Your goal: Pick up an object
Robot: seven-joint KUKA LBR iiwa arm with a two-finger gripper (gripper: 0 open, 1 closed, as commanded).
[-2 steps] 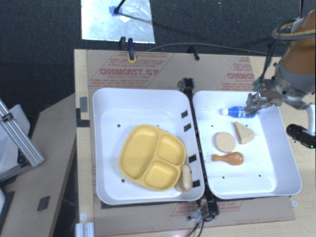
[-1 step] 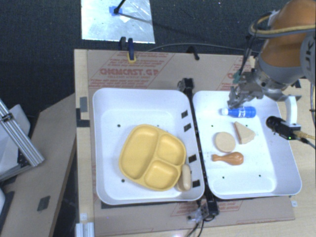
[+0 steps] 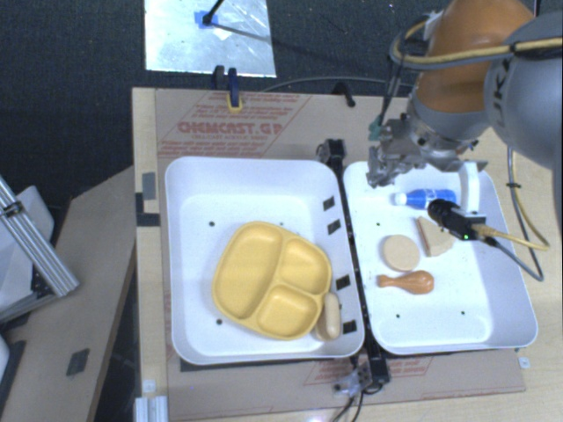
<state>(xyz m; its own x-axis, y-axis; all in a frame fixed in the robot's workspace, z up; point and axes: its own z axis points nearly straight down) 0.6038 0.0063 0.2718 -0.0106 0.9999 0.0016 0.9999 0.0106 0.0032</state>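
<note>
Two white bins sit on our counter. Our gripper (image 3: 380,176) hovers over the right bin (image 3: 493,323); we cannot tell its opening. Nearby, the round cookie (image 3: 401,253) looks light and stiff; we grab its edges.

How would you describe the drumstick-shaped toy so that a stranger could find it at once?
Start at the right-hand shallow white bin. Near its middle lies the small orange-brown plastic drumstick, lengthwise, just below the round tan disc. Unlike the flat disc and the pale wedge, it has a bulbous end tapering to a thin handle.
</note>
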